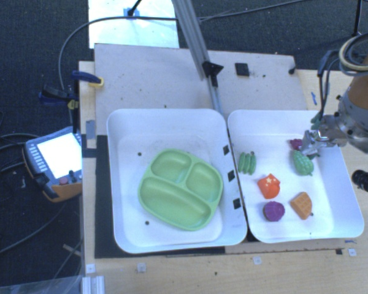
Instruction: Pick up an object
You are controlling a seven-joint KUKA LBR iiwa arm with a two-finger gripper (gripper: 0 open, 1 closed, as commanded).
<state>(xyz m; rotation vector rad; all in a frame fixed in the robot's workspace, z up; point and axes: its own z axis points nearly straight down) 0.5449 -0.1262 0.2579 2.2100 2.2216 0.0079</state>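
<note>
Over the right bin (349, 222) the arm reaches in, tool (313, 141) (grip state unclear) above a green toy (302, 163).

Light-green three-compartment plastic plate (181, 188) lies in the left white bin (119, 164), well apart from the gripper (313, 141). Orange-and-grey handheld pendant with lit screen (54, 164) sits farther out still. Small black square (242, 70) lies on the pale board (147, 72), nearer the gripper.
</note>
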